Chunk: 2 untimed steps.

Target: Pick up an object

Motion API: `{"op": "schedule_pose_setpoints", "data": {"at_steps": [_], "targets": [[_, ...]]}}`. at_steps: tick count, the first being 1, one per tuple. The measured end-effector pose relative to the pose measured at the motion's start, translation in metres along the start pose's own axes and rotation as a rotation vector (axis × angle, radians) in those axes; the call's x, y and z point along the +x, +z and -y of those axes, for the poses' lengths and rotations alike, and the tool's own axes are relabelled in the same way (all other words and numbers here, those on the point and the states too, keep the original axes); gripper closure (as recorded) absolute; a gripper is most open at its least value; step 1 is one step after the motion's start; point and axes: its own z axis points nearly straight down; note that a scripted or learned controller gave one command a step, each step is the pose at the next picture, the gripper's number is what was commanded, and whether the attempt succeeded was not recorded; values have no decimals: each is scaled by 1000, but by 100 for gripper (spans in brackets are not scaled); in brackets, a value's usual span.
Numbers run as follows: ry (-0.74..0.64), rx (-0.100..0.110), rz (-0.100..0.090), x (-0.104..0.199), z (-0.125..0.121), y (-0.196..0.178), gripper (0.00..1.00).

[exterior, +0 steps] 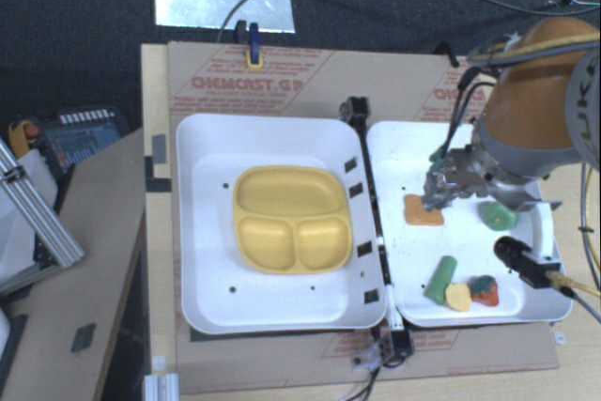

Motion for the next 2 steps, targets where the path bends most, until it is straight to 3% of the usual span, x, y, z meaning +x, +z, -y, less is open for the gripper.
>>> {"op": "schedule_pose_setpoints", "data": {"at_steps": [2], "targets": [[-1,2,-1,98,11,0,100]]}}
